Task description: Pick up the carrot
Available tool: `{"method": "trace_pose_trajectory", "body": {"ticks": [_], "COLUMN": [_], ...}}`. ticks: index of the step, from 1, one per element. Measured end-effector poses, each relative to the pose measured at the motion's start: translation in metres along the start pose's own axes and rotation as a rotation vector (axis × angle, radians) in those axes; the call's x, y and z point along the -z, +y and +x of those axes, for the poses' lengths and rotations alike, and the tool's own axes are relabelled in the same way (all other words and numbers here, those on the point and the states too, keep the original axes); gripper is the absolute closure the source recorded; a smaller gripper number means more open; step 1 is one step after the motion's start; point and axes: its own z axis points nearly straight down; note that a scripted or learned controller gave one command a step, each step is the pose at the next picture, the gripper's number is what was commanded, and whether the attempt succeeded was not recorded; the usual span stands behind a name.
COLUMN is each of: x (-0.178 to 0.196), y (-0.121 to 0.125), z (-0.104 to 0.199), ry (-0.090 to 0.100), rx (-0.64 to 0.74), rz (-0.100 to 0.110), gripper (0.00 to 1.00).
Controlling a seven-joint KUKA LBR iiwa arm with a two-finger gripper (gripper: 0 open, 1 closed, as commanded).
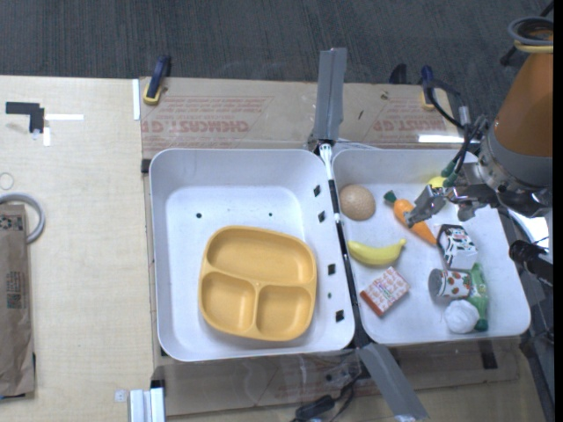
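a: where's the gripper (428, 207)?

b: low in the right bin (515, 266), at the end of the arm (528, 104) coming in from the right. its dark fingers (425, 209) sit right on top of the carrot (413, 220).

a: has it got hold of it?

b: can't tell. the fingers overlap the carrot's middle, but how wide they stand, or whether the carrot is between them, isn't clear at this angle.

a: and the carrot itself?

b: directly under the fingertips, lying slantwise, its green-tipped end up and to the left, the orange point down and to the right.

a: what's nearest around it?

b: just to the left of the gripper, a brown egg-shaped thing (356, 202). below and left, a banana (378, 251), and under that a small red-and-white box (384, 291). just below and right of the gripper, a black-and-white carton (456, 245); further down, a printed can (449, 283), a white ball (460, 317) and a green bottle (478, 290).

a: further out?

b: well to the left, the other bin (176, 236) holds a yellow divided plate (258, 282). a grey divider (331, 95) runs up between the two bins.
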Motion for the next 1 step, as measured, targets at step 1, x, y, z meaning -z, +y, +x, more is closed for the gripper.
{"method": "trace_pose_trajectory", "body": {"ticks": [1], "x": [-0.1669], "y": [0.0807], "z": [-0.0366], "ry": [0.001], "rx": [-0.112], "rz": [0.000], "gripper": [0.00]}}
